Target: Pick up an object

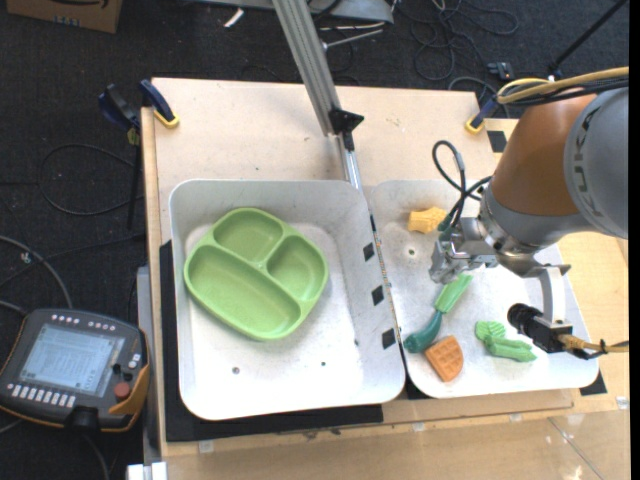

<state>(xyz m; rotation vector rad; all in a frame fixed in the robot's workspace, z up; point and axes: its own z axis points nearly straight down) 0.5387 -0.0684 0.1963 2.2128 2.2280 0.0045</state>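
My gripper hangs low over the right bin, just above the upper end of a long green-and-teal tool that lies slanted on the bin floor. Whether it touches the tool I cannot tell. A yellow chunk lies just up-left of the gripper. An orange waffle-shaped piece rests near the bin's front edge, by the tool's teal end. A small green toy lies to the right of it.
The left bin holds a green divided plate. A black fitting sits at the right bin's right side. A metal pole slants down to the divider between the bins. A teach pendant lies off the bench at lower left.
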